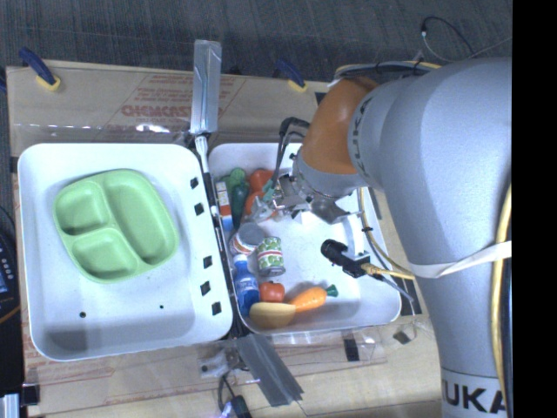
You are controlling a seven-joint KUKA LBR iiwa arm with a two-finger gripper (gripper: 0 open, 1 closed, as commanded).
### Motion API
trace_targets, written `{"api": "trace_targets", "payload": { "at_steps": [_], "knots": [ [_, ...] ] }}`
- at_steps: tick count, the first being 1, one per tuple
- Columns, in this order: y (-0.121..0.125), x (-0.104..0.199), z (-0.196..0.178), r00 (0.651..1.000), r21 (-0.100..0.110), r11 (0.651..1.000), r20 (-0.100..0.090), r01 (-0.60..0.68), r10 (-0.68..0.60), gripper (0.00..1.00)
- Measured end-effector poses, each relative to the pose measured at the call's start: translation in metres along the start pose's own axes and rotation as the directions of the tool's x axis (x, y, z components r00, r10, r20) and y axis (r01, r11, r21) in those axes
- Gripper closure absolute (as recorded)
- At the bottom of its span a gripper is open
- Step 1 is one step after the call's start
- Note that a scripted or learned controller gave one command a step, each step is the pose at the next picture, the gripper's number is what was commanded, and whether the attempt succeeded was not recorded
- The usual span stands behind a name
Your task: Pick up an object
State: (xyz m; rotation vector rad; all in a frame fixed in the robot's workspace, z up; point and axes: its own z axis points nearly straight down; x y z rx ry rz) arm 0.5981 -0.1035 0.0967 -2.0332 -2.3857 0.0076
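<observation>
- Far left of the gripper, the green divided plate [116,223] lies alone in the left bin [52,320]; nothing has been carried over.
- Just below-left of the gripper, a small can [270,256] stands; below it, a carrot [309,299].
- The gripper [277,196] is low in the right bin [379,307] among the toys; I cannot tell its state, so the pick looks unfinished.

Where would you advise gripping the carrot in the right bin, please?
Probably across its orange body, at mid-length, coming straight down. It lies flat along the bin's near wall, so the fingers should close across its narrow width; the tomato crowds its blunt end.
</observation>
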Motion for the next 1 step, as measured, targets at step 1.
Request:
{"api": "trace_targets", "payload": {
  "at_steps": [1],
  "knots": [
    [0.0642, 0.0274, -0.0952, 0.995, -0.007, 0.995, 0.001, -0.102, 0.102, 1.0]
  ]
}}
